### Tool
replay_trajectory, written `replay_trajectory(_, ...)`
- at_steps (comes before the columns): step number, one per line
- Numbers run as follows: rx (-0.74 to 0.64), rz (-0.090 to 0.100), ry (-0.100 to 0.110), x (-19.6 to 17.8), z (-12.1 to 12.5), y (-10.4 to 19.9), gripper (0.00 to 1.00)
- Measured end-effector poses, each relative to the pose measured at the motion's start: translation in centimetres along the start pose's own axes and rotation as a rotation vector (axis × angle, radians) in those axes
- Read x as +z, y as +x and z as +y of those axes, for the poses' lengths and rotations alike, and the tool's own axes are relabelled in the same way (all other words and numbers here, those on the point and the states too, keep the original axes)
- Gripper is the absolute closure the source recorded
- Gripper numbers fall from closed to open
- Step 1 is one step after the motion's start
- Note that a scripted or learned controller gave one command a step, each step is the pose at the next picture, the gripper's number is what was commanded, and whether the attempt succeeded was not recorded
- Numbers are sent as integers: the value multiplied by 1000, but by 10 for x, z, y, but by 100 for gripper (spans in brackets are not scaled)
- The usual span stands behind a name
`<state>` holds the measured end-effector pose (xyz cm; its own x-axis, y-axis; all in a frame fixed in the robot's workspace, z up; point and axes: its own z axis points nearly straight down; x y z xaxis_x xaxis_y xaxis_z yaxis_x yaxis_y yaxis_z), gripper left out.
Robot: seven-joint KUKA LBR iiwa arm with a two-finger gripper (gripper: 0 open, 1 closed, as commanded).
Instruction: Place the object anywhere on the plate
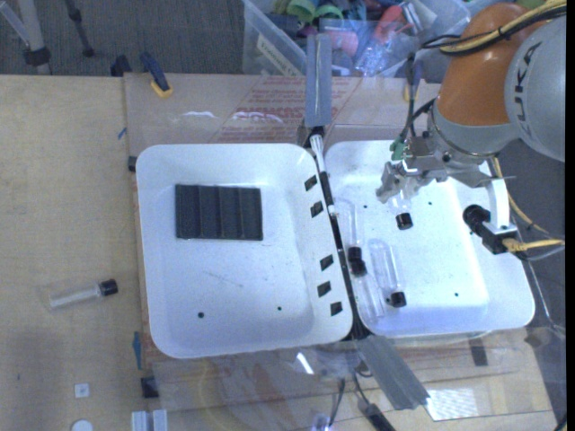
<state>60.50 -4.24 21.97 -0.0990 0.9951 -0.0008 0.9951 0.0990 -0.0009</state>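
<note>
Item: the claw point(393, 183), on the grey arm point(503, 79) with its orange band, is hanging over the upper part of the right bin point(503, 303), near the divider point(334, 241) between the two bins. Whether it is wide or narrow cannot be told; nothing is visibly sitting in it.

Item: the plate point(218, 212), a dark ribbed rectangle, is lying flat in the left bin point(162, 321), in its upper half, well apart from the divider.

Item: the objects, clear tubes with black caps, are lying in the right bin. One tube point(386, 272) is resting just right of the divider, below the claw, with its cap at the lower end. Another tube point(350, 241) is lying against the divider itself. A small black cap point(403, 220) is sitting just below the claw.

Item: a further tube point(76, 294) is lying on the desk point(54, 196), left of the left bin, out of play.

Risks, as a judgement: the clear, round tubes are likely to be slipping or rolling out of a pinch. The tube hugging the divider is leaving little room for a finger on that side. The carry is crossing the divider, so a low or loose hold could be knocking the object loose. A tube released on the ribbed plate may be rolling off.
</note>
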Motion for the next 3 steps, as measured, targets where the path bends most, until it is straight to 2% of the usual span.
replay_trajectory(1,193,1,0,-54,5,141,100)
replay_trajectory(2,336,0,0,-164,-19,254,100)
replay_trajectory(3,395,-1,3,-91,-101,262,100)
